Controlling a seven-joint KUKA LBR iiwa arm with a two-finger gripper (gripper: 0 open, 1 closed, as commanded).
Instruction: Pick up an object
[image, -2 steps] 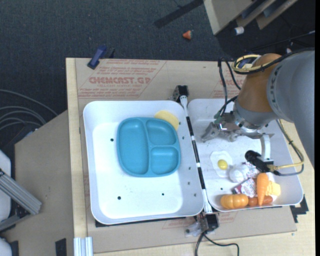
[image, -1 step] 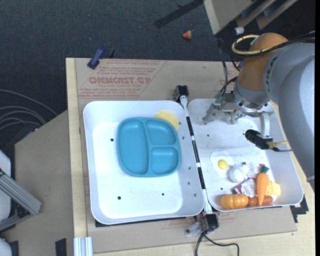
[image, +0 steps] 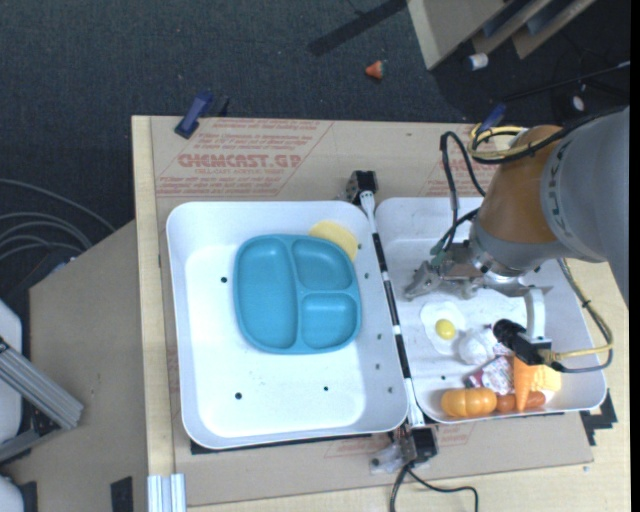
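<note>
Left of the central clamp bar (image: 385, 290), the left bin (image: 200, 330) holds a blue divided tray (image: 296, 292). A yellow object (image: 338, 236) lies behind the tray's far right corner, partly covered by it, so its full shape cannot be made out.

Right of the clamp bar, the right bin (image: 410, 225) holds the pickable items. A fried-egg toy (image: 442, 324) lies nearest the bar. Beyond it sits a crumpled whitish wrapper (image: 472, 347). Along the bin's near wall lie an orange rounded item (image: 469, 402), a small red piece (image: 506, 403) and an orange-yellow block (image: 534, 381); these overlap, and their edges are hard to separate.

The gripper (image: 437, 275) hangs low over the right bin, just behind the fried-egg toy. The grey arm (image: 590, 190) and its orange band cover the wrist, and a black cable crosses in front. Whether the gripper is spread or pressed together cannot be told. Nothing shows between its tips.
</note>
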